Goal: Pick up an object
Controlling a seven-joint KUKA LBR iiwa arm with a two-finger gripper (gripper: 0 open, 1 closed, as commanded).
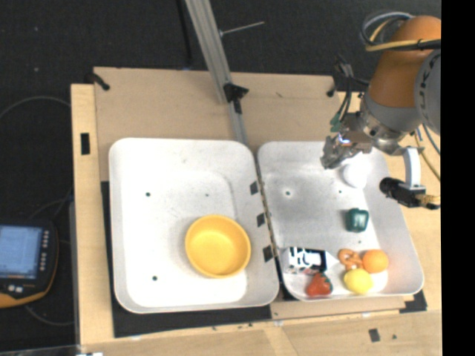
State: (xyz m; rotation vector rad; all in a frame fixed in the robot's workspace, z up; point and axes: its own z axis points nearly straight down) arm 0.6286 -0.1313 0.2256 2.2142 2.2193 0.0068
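Note:
My gripper point(336, 152) hangs over the far part of the right bin point(312, 199), just left of a white round object point(356, 173). Nothing is visibly held. A small green pepper point(358, 219) lies below it, near the bin's right side. Along the near edge lie an orange point(375, 261), a yellow lemon point(358, 281), a red strawberry point(319, 285), a small orange ring-shaped piece point(348, 257) and a black-and-white box point(306, 259).
A yellow bowl point(217, 245) sits in the left bin point(148, 176), toward its near right. A slanted metal pole point(215, 58) rises behind the bins' divide. A black fitting point(401, 191) juts from the arm over the right bin's right edge.

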